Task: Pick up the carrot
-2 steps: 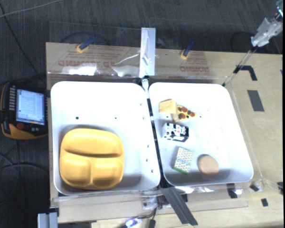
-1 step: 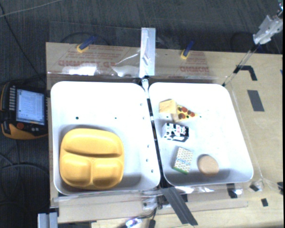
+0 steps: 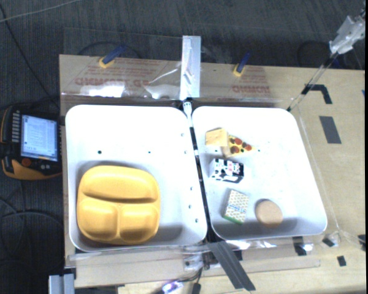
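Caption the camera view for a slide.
Yellow bread-shaped toy in the left bin; four small items in the right bin.

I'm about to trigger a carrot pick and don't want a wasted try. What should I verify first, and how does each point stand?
1. Carrot identified: cannot tell. The nearest candidate is a small orange-red piece in the right bin, too small to name.
2. Candidate free of neighbours: not ok. It lies against the yellow block.
3. Black-and-white item clear of the candidate: ok, though close below it.
4. Patterned box and tan disc out of the way: ok.
5. Large yellow object out of the way: ok, in the left bin.
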Controlling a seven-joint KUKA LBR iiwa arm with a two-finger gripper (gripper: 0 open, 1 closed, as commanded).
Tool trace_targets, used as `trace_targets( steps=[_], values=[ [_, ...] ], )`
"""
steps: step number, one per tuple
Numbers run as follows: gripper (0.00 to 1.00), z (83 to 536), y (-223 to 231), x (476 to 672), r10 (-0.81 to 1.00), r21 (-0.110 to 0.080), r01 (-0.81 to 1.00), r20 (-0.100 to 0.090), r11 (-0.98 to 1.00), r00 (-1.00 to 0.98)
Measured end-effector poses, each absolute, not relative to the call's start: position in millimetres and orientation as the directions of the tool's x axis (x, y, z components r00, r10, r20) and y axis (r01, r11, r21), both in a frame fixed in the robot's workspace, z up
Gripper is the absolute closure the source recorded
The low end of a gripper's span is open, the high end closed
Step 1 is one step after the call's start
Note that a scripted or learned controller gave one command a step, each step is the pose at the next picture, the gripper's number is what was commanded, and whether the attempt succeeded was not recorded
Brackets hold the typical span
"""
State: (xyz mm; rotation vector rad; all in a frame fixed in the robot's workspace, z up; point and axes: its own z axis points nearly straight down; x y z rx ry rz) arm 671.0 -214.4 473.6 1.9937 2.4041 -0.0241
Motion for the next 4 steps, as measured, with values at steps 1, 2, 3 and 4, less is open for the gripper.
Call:
trace_targets(
  steps=[1, 2, 3, 4],
  values=[
    [1.0, 483.2, -214.0, 671.7, 0.982, 0.0, 0.983, -0.029, 0.185, -0.185],
    [1.0, 492.8, -213.6, 672.5, 0.982, -0.001, 0.983, -0.034, 0.185, -0.185],
    [0.0, 492.7, -213.6, 672.5, 0.982, -0.001, 0.983, -0.034, 0.185, -0.185],
    [0.0, 433.4, -223.1, 668.8, 0.976, -0.002, 0.976, -0.002, -0.22, 0.22]
  ],
)
